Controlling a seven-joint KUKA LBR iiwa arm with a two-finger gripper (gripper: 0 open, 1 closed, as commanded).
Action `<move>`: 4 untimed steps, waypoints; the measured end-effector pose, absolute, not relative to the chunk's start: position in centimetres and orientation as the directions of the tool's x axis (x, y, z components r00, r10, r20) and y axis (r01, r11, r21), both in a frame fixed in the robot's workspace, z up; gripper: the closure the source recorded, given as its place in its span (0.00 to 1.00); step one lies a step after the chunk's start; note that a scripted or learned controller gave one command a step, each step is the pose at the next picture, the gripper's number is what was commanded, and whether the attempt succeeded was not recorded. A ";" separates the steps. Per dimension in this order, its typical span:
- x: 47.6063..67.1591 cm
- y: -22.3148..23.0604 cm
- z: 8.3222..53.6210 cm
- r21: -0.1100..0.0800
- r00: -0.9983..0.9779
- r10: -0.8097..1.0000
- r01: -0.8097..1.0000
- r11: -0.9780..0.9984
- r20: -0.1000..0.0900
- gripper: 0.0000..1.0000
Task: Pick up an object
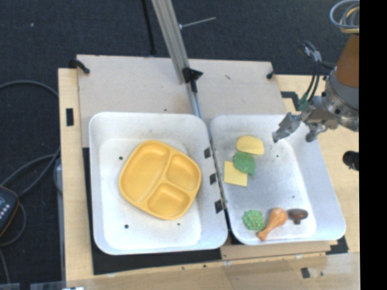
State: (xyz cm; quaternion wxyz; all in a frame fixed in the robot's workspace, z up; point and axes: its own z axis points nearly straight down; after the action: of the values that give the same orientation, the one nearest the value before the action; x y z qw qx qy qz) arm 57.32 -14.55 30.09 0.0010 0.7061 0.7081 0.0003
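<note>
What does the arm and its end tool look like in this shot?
The arm's wrist section is orange-brown, with a grey metal housing below it. Dark cables loop along its left side, and a pale coiled hose sits above. The grey metal pincer sticks out from the housing on slim links; its detail is too blurred to make out.

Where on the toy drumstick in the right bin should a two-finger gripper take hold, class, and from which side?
Judging by shape, grip the drumstick on its narrow shank, just below the rounded meaty end, coming straight down from above. It lies flat on a slant, so the fingers should close across the shank. The broccoli sits close on its left, leaving little room there.
</note>
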 end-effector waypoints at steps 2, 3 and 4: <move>57.0 -15.6 24.8 -0.004 0.001 1.000 1.000 -0.001 -0.001 0.00; 56.3 -16.6 19.5 -0.004 0.001 1.000 1.000 -0.001 -0.001 0.00; 56.4 -17.7 13.9 -0.004 0.001 1.000 1.000 -0.001 -0.001 0.00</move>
State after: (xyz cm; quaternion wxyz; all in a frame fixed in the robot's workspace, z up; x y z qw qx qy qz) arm 56.44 -17.70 13.93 -0.0009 0.7075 0.7067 -0.0017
